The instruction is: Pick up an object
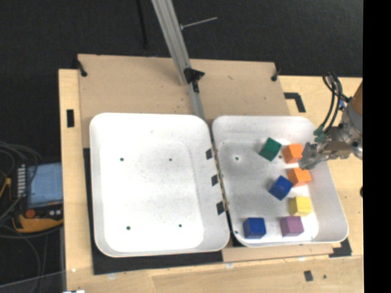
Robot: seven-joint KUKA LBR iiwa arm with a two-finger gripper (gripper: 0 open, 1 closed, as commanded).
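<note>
The right bin (244, 136) holds several small blocks: a green one (269, 149), two orange ones (294, 152) (300, 176), two blue ones (280, 187) (255, 227), a yellow one (300, 206) and a purple one (292, 226). My gripper (310, 157) reaches in from the right and hangs low between the two orange blocks, at the bin's right side. Its grey body hides the fingertips, so whether anything sits between them cannot be made out.
The left bin (153, 182) lies beside the right one. A slanted metal pole (174, 35) rises from the bench behind the bins. Cables and a blue box (43, 185) lie off the bench at the left.
</note>
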